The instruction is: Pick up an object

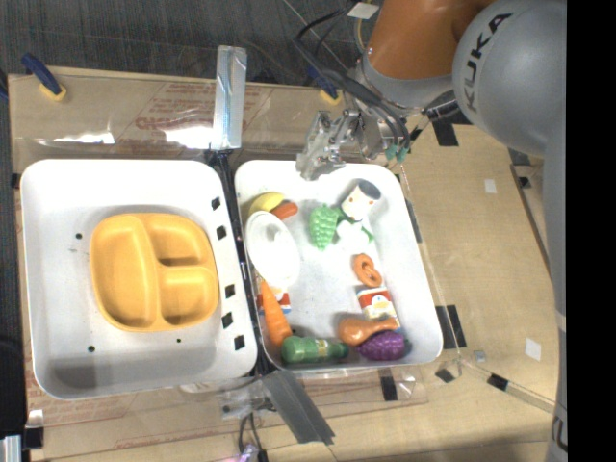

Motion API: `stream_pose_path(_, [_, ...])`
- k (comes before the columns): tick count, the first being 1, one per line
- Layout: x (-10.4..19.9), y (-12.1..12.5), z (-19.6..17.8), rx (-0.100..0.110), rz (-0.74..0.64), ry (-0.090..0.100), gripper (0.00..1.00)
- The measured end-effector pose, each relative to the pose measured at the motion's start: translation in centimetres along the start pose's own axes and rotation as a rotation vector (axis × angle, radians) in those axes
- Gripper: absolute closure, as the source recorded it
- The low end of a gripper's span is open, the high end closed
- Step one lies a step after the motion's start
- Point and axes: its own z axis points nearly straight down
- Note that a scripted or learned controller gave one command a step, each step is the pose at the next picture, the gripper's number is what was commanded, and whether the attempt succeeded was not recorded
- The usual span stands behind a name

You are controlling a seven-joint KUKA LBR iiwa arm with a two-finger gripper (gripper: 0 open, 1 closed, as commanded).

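Note:
My gripper [318,157] hangs over the back rim of the right bin [412,287], its metal fingers pointing down and to the left, with nothing seen between them. In that bin lie a green grape bunch [325,225], a white cup [362,200], a white bowl [272,248], a yellow banana [265,202], an orange ear-shaped piece [366,269], a small red and white can [378,305], a carrot [275,320], a green bottle [310,349], a purple grape bunch [383,345] and a brown drumstick [356,331].
The left bin [48,287] holds a yellow divided tray [154,269]. A shiny metal strip [229,99] stands behind the wall between the bins. The grey arm with its orange band [423,22] fills the upper right.

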Motion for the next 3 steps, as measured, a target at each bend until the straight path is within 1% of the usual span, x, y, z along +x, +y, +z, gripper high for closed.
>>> stream_pose_path(1, [0.7, -6.0, 15.5, -0.003, -0.299, 0.01, 1.0])
stream_pose_path(2, [0.1, -1.3, 3.4, 0.0, -0.114, -0.004, 1.0])
stream_pose_path(3, [0.1, -1.2, 2.8, -0.001, -0.118, 0.002, 1.0])
